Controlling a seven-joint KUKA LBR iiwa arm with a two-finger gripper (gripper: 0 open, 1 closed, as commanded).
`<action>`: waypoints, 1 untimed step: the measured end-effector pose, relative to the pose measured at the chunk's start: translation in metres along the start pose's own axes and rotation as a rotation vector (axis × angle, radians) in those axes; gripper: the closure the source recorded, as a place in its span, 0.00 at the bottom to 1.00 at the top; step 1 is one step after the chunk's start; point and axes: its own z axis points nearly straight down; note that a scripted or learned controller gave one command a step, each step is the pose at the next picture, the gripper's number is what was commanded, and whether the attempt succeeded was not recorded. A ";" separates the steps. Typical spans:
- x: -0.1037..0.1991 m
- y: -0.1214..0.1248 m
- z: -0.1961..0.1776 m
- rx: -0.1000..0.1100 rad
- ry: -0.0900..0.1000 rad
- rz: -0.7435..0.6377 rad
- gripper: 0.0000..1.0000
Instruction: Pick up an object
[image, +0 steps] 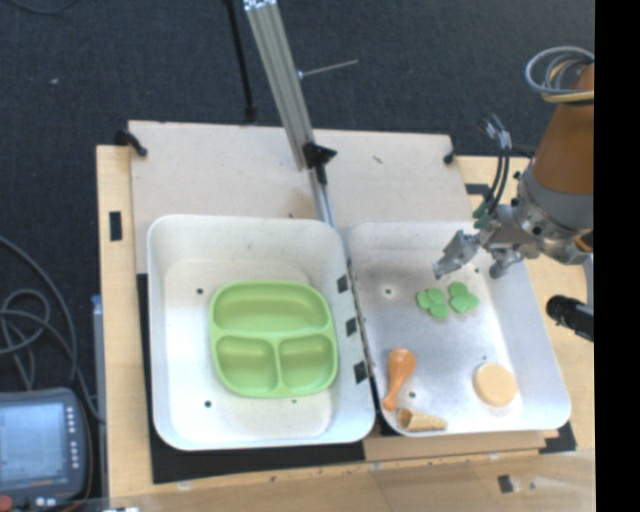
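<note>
Over the right bin (530, 330), the arm enters from the right edge of the view, orange band uppermost at the top right, grey wrist below it, cables looping alongside. Wrist tilts down and leftward, so the gripper (478, 258) hangs above the bin's upper half, near its back wall. Two dark fingers visible: one long finger (452, 255) angling down-left, a second shorter one to its right; they stand spread apart, nothing between them. Just below the fingertips lies a green clover-shaped piece (447, 300), flat on the bin floor, apart from the gripper. Further toward the near wall: an orange spoon-like item (400, 372) lying lengthwise, a small cone-shaped piece (421, 421) at the bin's front rim, and a tan round disc (494, 384) toward the front right corner. Left bin (180, 300) holds a light green divided plate (273, 337) with three compartments, sitting flat and roughly centred. A grey metal pole (285, 85) rises at the seam between the two bins.
</note>
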 end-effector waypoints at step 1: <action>0.000 0.000 0.000 0.000 0.000 0.002 0.00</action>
